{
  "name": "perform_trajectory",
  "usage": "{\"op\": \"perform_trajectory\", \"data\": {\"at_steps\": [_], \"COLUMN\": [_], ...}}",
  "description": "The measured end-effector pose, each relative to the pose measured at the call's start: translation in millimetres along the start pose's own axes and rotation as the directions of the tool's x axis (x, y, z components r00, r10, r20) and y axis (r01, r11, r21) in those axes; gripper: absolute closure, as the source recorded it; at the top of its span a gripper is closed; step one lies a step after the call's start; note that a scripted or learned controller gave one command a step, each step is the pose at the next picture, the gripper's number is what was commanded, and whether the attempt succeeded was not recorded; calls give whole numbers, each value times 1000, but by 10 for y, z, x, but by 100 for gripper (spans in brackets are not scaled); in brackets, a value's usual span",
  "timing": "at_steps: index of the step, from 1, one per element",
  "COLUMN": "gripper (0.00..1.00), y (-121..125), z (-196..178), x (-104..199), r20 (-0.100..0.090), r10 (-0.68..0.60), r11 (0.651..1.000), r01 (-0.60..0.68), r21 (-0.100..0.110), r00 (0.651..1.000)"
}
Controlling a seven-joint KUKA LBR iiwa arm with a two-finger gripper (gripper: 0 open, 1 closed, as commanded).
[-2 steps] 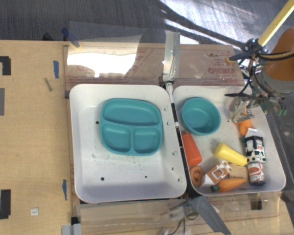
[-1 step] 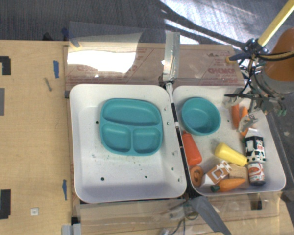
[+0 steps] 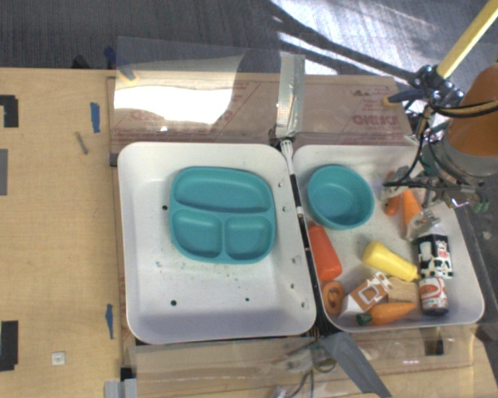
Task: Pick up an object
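Nothing was picked yet: the gripper (image 3: pixel 421 191) hovered over the small orange carrot-shaped toy (image 3: pixel 409 206), grip state impossible to tell.

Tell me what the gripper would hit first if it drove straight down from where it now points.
Probably the small orange carrot piece in the right bin: the gripper hangs right beside it. Depth is hard to judge from this slant.

Teal divided plate (image 3: pixel 222 214) in left bin (image 3: pixel 141 305), wooden bench (image 3: pixel 41 222)
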State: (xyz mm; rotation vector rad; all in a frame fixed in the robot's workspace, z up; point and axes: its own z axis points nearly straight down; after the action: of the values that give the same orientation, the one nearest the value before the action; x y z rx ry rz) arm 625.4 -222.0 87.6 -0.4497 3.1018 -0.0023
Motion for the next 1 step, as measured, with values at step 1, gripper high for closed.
{"op": "perform_trajectory", "data": {"at_steps": [1], "gripper": [100], "y": [-5], "z": [-151], "x": [-43], "r20": [11], "r10": [-2], "r11": [1000], "r01": [1], "r21": [7], "r00": [1000]}}
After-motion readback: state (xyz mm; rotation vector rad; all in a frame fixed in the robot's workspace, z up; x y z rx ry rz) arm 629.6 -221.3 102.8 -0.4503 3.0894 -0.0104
